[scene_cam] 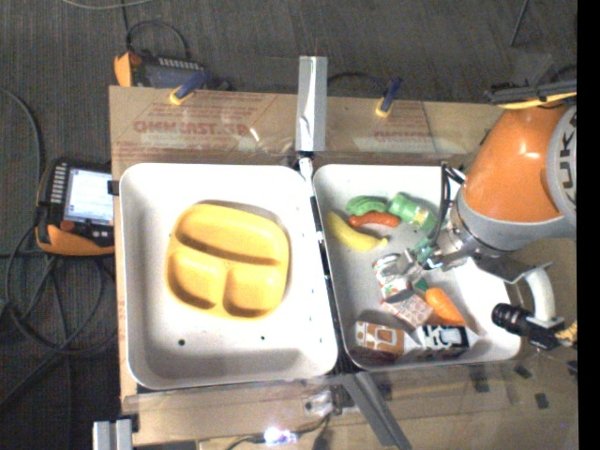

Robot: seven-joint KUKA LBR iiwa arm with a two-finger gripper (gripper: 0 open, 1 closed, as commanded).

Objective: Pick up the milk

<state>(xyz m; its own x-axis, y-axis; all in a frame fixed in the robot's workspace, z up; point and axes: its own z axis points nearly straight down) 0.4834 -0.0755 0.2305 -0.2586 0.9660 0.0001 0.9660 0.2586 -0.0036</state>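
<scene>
Hovering over two cartons (412,337), one carrot (443,306), one banana (352,233): fingers (405,272), state unclear.

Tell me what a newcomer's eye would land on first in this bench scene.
First the big yellow divided tray, lying in the middle of the left bin. Next the arm's orange band, bulging in from the right over the right bin, with the pincer low among the crowded toy food there. That cluster comes third: a banana near the bin's upper left and a carrot toward its lower right.
</scene>
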